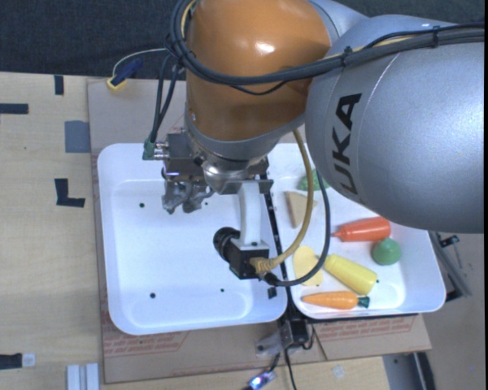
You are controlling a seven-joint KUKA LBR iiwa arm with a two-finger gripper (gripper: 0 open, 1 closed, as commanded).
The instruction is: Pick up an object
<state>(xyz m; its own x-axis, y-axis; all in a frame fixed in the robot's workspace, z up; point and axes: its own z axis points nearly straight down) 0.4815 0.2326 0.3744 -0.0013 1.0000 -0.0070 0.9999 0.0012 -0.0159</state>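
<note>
The pincer (184,199) is seen over the left bin (122,218); its spread cannot be told. To the right of that bin, toys are gathered: a yellow cylinder (351,274), orange carrot (332,301) and green ball (385,252). The arm should be carried rightward and centred over one toy.

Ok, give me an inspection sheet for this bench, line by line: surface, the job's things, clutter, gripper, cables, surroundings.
Surface: two white bins side by side, left bin and right bin, on cardboard.
Job's things: in the right bin, a carrot, a yellow piece, an orange-red piece, a green ball and a tan wedge.
Clutter: nothing seen.
Gripper: gripper over the left bin's far part; nothing seen between its fingers.
Cables: black cables loop round the orange band; a yellowish cable runs down to a black unit.
Surroundings: pale bench top with dark marks; dark floor beyond.
</note>
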